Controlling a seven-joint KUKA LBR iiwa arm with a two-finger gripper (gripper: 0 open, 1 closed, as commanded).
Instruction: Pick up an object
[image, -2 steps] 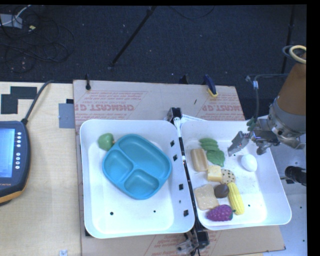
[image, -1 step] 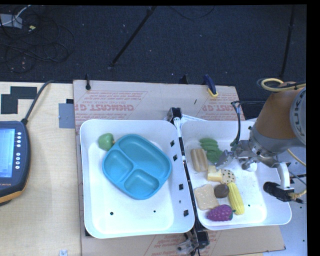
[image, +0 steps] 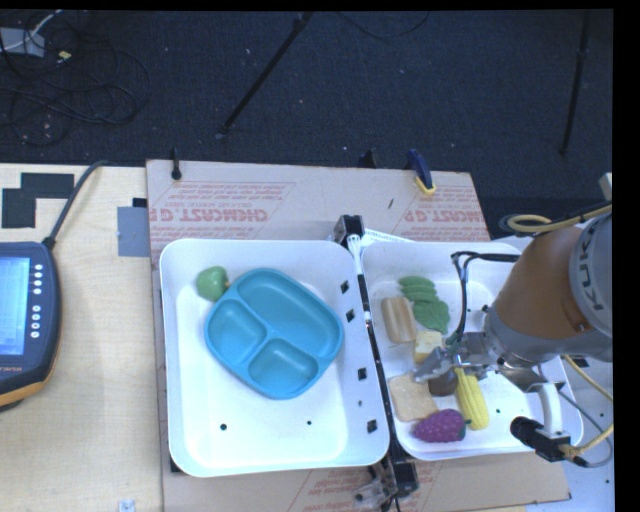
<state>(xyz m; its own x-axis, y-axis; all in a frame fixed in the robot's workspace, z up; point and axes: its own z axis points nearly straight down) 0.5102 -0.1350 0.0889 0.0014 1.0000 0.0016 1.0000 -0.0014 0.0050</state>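
Leftmost on the bench sits a handheld pendant (image: 22, 318). Beside it, the left bin (image: 190, 420) holds a blue divided plate (image: 273, 333) with a small green item (image: 211, 283) just off its upper left corner. Across the divider, the right bin (image: 385, 262) is crowded: green leafy pieces (image: 424, 300), a tan bread roll (image: 399, 319), a flat cracker-like slice (image: 409, 397), a purple grape bunch (image: 440, 427) and a yellow corn cob (image: 472, 402) lie close together. The gripper (image: 446, 366) is low among them, just above the corn and touching or nearly touching a dark brown piece (image: 442, 383); whether it grips anything cannot be made out. With items packed so tightly, the likely failures are closing on two at once, nudging the corn aside, or a round piece slipping out on the lift.
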